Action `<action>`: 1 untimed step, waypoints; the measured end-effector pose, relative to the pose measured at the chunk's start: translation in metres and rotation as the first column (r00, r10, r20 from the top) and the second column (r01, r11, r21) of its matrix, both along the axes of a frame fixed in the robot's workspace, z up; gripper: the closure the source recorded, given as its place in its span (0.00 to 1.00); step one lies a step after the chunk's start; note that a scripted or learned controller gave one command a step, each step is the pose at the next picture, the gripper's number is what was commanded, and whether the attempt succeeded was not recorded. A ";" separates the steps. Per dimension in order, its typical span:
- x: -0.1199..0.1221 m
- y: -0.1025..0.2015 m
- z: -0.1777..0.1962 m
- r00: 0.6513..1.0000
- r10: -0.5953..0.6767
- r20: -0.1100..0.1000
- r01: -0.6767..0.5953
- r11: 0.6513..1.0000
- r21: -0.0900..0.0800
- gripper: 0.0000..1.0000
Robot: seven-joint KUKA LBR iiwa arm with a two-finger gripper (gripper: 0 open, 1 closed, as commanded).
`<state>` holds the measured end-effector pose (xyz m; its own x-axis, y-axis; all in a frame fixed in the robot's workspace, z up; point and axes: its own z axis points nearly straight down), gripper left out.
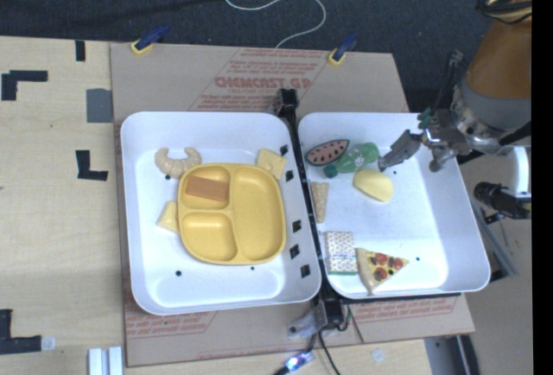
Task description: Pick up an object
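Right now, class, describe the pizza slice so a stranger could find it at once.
Look in the right bin, along its near edge. The pizza slice lies there beside a pale patterned square. It alone is a triangle, with red dots on yellow topping.

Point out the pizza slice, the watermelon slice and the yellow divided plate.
pizza slice (378,264): camera view, on its topped face.
watermelon slice (327,150): camera view, on its red flesh.
yellow divided plate (256,211): camera view, on its bare large compartment.
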<state>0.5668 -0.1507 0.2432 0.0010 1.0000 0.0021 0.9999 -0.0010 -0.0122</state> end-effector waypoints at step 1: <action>0.002 0.000 0.005 1.000 0.002 0.010 -0.002 1.000 -0.002 0.00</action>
<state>0.5690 -0.1506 0.2486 -0.0013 1.0000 0.0004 1.0000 0.0013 -0.0019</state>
